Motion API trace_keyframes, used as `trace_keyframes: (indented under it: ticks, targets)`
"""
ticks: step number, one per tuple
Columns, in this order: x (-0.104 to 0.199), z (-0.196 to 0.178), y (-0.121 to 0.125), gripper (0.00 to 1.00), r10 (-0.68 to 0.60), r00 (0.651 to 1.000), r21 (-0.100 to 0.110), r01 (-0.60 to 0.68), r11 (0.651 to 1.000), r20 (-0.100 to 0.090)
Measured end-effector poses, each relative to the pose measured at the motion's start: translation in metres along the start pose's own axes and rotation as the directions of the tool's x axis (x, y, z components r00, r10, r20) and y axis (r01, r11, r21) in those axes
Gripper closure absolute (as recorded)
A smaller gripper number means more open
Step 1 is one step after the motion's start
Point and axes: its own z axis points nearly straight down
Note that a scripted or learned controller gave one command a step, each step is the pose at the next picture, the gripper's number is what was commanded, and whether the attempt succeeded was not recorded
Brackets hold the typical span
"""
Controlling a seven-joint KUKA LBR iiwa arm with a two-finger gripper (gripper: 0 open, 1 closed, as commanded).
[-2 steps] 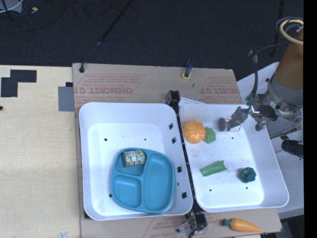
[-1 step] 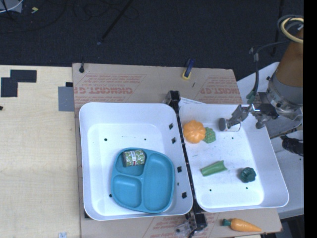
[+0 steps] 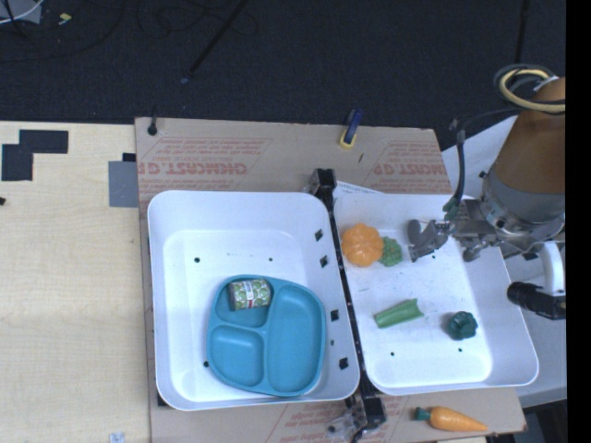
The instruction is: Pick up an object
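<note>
Reaching in from the right, the grey arm (image 3: 526, 169) with its orange band hangs over the upper part of the right bin (image 3: 503, 363), and its gripper (image 3: 427, 240) sits low above the bin floor near the back edge. Whether it is released or clenched cannot be told from this slant, and nothing can be seen in its grasp.

Just left of the gripper, an orange round fruit (image 3: 362, 245) lies against the bin's left wall, with a small green broccoli piece (image 3: 391, 252) touching its right side. Nearer the middle of the bin floor lies a green pepper-like vegetable (image 3: 398, 314); its long axis runs nearly left to right, tilted so the right end sits slightly higher toward the back edge. Toward the right edge sits a dark green round piece (image 3: 461, 325), well apart from the gripper.

The left bin (image 3: 171, 247) carries a blue divided tray (image 3: 286, 340) toward its front right corner, and a small jar with a green label (image 3: 249, 294) rests on its side in the tray's upper compartment.

Outside the bins, on the cardboard sheet (image 3: 240, 160) near its front right corner, lies a toy carrot (image 3: 451, 420), long axis left to right, green top pointing left.
</note>
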Motion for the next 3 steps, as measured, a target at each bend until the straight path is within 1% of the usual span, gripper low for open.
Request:
trace_keyframes:
  ticks: [2,3]
  targets:
    - [0.004,0.087,-0.004,0.00,0.001,1.000,-0.001,-0.001,1.000,0.000]
    - [0.005,0.139,-0.004,0.00,0.001,1.000,-0.003,-0.001,1.000,0.000]
